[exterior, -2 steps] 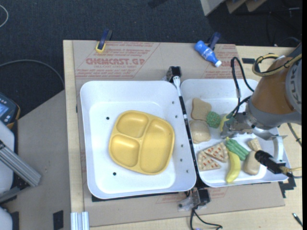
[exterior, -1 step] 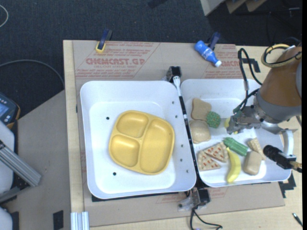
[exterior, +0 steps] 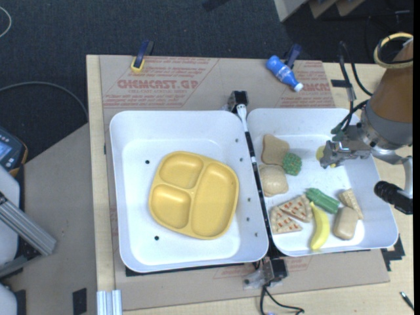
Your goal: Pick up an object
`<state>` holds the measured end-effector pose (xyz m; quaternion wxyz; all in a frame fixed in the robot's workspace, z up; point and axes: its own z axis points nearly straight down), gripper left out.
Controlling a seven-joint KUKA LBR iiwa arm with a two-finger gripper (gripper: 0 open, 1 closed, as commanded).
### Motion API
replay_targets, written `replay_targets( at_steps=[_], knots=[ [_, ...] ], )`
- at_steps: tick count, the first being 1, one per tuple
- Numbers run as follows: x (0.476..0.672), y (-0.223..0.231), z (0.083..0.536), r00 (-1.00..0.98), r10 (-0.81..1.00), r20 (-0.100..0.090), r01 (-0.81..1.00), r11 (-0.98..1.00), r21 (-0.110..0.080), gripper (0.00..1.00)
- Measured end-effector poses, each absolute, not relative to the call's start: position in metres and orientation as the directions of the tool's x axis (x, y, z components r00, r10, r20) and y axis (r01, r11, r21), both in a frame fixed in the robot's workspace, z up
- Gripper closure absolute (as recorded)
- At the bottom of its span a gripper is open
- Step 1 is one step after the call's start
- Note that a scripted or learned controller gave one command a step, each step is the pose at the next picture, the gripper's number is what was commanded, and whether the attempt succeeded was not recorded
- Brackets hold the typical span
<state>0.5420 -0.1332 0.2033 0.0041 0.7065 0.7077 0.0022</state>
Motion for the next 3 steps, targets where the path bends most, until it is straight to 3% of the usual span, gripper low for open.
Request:
replay_targets(
  at_steps=[1, 2, 3],
  knots=[
    [0.543, -0.133, 0.227, -0.001, 1.0, -0.002, 1.0, 0.001, 0.006, 1.0],
    [0.554, -0.077, 0.22, -0.006, 1.0, 0.002, 1.0, 0.006, 0.0, 1.0],
    [0.549, -0.088, 0.215, 0.001, 1.0, 0.0, 1.0, -0.001, -0.002, 1.0]
  ],
)
